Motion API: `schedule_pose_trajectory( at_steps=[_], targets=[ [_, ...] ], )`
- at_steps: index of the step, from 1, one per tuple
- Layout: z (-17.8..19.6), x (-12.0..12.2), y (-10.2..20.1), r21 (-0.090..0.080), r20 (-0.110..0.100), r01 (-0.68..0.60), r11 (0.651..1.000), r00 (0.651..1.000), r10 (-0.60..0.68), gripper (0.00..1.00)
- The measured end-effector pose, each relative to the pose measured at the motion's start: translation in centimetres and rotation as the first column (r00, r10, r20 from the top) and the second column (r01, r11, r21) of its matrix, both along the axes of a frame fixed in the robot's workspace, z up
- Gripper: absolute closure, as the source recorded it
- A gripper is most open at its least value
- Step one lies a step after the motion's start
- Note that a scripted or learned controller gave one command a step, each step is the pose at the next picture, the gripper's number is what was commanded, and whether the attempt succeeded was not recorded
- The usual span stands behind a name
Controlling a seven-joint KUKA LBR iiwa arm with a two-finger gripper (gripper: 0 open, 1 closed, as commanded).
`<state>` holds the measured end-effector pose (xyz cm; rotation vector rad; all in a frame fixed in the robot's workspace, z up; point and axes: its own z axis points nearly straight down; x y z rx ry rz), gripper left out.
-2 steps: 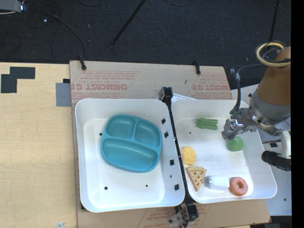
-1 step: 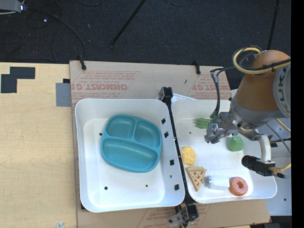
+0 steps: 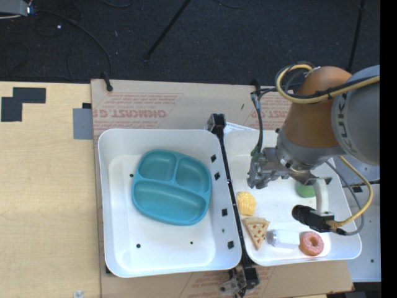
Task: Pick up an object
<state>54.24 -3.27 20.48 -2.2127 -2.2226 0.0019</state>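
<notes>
Grey arm (image 3: 322, 123) over right bin (image 3: 347, 253), hiding green object (image 3: 305, 189); gripper (image 3: 259, 177) state indiscernible.

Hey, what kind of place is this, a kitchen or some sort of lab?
Likely a robotics lab: a robot arm reaches over two white bins, toy food such as a doughnut lies inside, and cables cross the dark floor.

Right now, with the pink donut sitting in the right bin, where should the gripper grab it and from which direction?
Come straight down on the donut. It lies flat near the right bin's front corner, so pinch across one side of the ring, one finger in the hole. A clear plastic piece lies close on its left.
</notes>
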Motion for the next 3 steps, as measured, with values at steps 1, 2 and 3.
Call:
schedule_pose_trajectory(
  at_steps=[1, 2, 3],
  targets=[
    [-0.4, -1.4, 5.4, -0.001, -0.002, 0.000, 1.000, 1.000, 0.000, 1.00],
    [1.0, -2.1, 9.9, -0.001, 0.002, -0.001, 1.000, 1.000, 0.001, 1.00],
    [2.0, -2.8, 14.3, -0.002, 0.001, -0.001, 1.000, 1.000, 0.001, 1.00]
  ],
)
